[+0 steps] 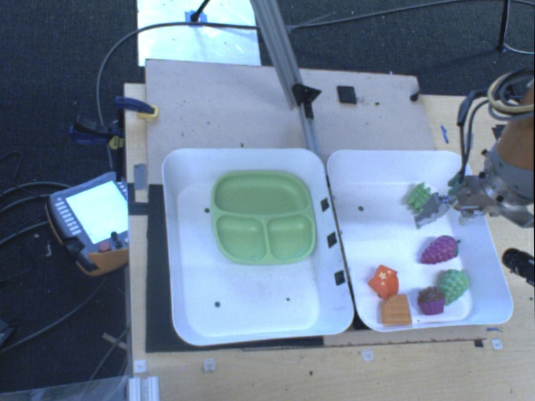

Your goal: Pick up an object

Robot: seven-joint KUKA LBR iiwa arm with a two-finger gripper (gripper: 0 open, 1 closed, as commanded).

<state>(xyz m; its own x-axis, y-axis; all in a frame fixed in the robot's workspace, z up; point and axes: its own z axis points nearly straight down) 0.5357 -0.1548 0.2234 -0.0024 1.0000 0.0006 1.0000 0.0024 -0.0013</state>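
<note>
Two white bins (pixel 251 328) were set side by side on the counter (pixel 217 98). At the right bin's three o'clock, the pincer (pixel 430 211) was seen touching a green toy (pixel 419 195); its opening could not be told.

My arm (pixel 512 174) runs off the right edge, so most of it is cut off. My gripper (pixel 435 210) covers part of the green toy (pixel 418 195). The small dark toy (pixel 431 300) is too blurry to name.
</note>
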